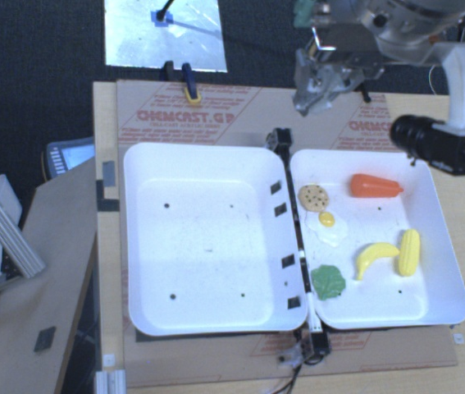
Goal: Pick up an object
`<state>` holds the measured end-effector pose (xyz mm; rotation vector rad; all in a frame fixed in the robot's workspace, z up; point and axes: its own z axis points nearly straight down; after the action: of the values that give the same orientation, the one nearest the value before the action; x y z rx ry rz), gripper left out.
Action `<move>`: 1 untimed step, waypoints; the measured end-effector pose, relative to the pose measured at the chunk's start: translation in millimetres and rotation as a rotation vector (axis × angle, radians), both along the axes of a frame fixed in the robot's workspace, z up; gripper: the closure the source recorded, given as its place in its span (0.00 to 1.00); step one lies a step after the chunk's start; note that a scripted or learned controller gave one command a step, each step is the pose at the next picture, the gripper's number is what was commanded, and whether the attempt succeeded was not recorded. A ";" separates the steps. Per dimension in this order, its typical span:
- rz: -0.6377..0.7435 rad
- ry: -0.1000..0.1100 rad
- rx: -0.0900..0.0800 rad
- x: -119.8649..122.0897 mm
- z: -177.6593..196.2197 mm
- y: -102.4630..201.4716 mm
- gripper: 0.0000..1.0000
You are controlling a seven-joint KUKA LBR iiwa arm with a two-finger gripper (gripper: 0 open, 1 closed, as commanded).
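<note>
The right bin point(441, 298) holds several toy foods. An orange carrot point(374, 186) lies at the back, with a chocolate-chip cookie point(314, 196) to its left. A fried egg point(329, 228) sits just in front of the cookie. A yellow banana point(376, 257) and a corn cob point(409, 251) lie side by side toward the front right. A green broccoli piece point(328, 281) rests at the front left corner. My gripper point(321, 95) hangs high, over the bench behind the right bin's back left corner, apart from all the objects.
The left bin point(138, 245) stands beside the right one, joined by a black clip strip point(294, 236). A black camera mount point(433, 142) juts over the right bin's back right corner. A yellow clamp point(191, 89) sits behind the left bin.
</note>
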<state>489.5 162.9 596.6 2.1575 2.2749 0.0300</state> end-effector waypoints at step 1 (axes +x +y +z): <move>0.005 -0.002 0.001 0.3 11.1 0.1 1.00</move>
<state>489.8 163.0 607.7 2.1515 2.2791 0.0336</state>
